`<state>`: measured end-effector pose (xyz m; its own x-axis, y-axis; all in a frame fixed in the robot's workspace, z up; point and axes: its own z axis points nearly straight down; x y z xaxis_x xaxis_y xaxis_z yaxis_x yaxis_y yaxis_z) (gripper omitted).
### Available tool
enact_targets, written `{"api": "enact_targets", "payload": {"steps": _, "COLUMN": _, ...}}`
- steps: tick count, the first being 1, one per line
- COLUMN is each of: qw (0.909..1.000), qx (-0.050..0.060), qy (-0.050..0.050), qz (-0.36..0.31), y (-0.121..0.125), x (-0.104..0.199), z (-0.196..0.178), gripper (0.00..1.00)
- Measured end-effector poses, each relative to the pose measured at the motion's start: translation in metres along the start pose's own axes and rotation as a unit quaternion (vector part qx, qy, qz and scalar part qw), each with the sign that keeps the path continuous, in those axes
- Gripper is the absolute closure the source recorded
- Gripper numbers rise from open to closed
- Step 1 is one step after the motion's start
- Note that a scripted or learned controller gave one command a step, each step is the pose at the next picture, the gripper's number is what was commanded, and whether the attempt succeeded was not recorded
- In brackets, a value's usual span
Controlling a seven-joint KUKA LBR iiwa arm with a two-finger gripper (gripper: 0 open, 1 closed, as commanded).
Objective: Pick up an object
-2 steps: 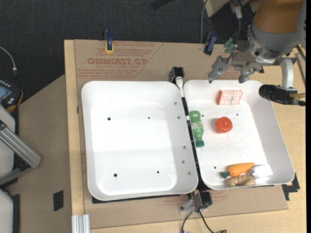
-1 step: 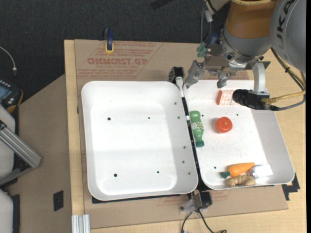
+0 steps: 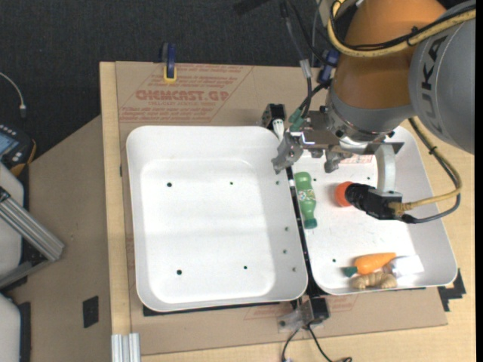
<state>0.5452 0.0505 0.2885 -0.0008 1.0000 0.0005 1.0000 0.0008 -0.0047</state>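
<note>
Right bin (image 3: 430, 236), near edge: orange carrot (image 3: 373, 262) lying against a tan, knobbly piece (image 3: 375, 280), kind unclear. Further back, a green bottle (image 3: 305, 199) lies along the bin's left wall; a red object (image 3: 344, 194) is half hidden behind black hardware. Gripper (image 3: 309, 155) hangs above the bottle's far end; finger state: cannot tell, wrist blocks them

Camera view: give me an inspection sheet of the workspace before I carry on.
Surface: bench bears left bin and right bin.
Job's things: green bottle, orange carrot, tan piece, red-orange object, all in right bin.
Clutter: blue clamp at bench's far edge.
Grippers: gripper above green bottle's far end; holds nothing seen.
Cables: yellow cable over right bin.
Surroundings: dark floor.
</note>
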Motion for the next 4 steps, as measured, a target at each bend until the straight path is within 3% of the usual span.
{"api": "enact_targets", "payload": {"steps": 1, "qw": 1.0, "qx": -0.006, "qy": -0.001, "qz": -0.001, "y": 0.087, "x": 0.019, "z": 0.02, "gripper": 0.0}}
{"api": "enact_targets", "payload": {"steps": 2, "qw": 1.0, "qx": 0.001, "qy": 0.0, "qz": 0.002, "y": 0.046, "x": -0.048, "z": 0.066, "gripper": 0.0}}
{"api": "enact_targets", "payload": {"steps": 3, "qw": 1.0, "qx": -0.002, "qy": 0.0, "qz": 0.001, "y": 0.048, "x": -0.045, "z": 0.064, "gripper": 0.0}}
{"api": "enact_targets", "payload": {"steps": 4, "qw": 1.0, "qx": -0.001, "qy": 0.0, "qz": 0.0, "y": 0.053, "x": -0.026, "z": 0.105, "gripper": 0.0}}
